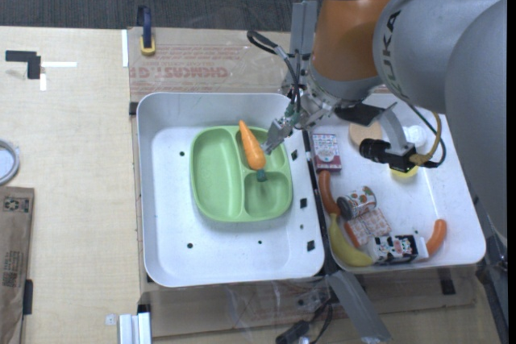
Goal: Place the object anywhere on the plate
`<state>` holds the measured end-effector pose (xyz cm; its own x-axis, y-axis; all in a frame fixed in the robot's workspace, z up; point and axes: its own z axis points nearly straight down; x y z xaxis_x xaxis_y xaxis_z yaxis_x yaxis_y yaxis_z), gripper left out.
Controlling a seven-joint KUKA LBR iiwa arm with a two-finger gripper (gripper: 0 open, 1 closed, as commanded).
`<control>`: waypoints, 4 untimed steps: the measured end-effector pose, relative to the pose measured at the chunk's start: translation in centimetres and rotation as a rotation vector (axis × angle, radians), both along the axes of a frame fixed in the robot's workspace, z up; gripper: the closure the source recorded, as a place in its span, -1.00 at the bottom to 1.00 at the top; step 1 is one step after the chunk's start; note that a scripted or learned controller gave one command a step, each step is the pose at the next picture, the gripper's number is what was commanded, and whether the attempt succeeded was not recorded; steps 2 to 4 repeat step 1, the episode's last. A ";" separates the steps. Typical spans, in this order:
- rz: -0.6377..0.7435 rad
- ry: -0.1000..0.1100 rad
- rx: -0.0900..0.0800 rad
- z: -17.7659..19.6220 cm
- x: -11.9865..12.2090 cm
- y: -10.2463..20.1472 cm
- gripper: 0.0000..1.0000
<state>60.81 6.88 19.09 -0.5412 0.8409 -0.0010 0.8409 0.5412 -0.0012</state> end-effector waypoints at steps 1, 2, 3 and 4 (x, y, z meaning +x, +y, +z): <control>-0.142 0.000 -0.001 8.7 1.3 7.0 -1.00; -0.142 0.000 -0.001 8.7 1.3 7.0 -1.00; -0.142 0.000 -0.001 8.7 1.3 7.0 -1.00; -0.142 0.000 -0.001 8.7 1.3 7.0 -1.00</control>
